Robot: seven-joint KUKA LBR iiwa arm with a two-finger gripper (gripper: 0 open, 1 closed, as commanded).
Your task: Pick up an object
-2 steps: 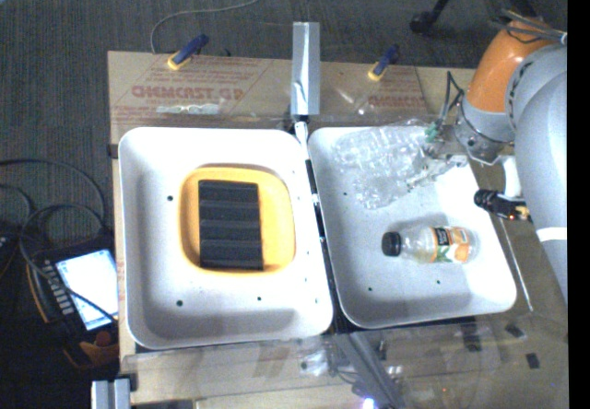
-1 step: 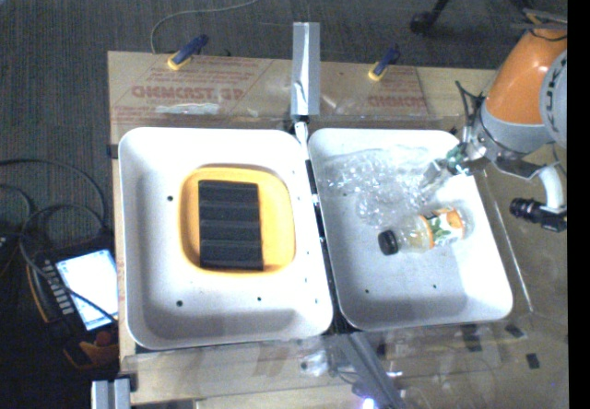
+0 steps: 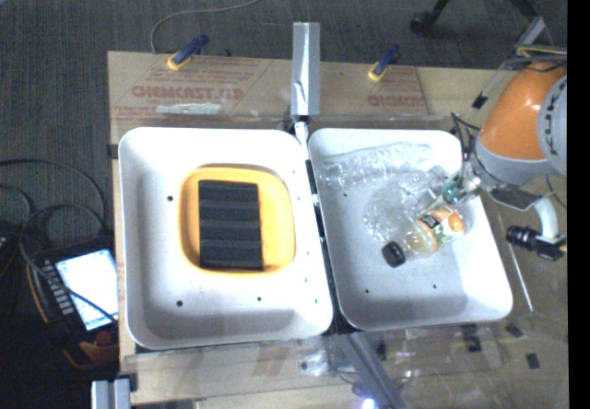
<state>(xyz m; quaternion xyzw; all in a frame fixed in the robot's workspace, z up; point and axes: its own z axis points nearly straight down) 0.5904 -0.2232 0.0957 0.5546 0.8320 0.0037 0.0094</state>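
small bottle (image 3: 426, 233) lies on its side mid right bin (image 3: 479, 301), cap toward the counter's near edge, beside crumpled plastic (image 3: 387, 179); gripper state: can't tell, arm (image 3: 522, 126) parked at the far-right corner.

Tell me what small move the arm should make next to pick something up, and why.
Probably swing left and down toward the plastic bottle in the right bin. The arm sits at that bin's upper right edge, so the bottle, lying on its side with its black cap pointing lower left, is the nearest target. The yellow and black object in the left bin is farther.
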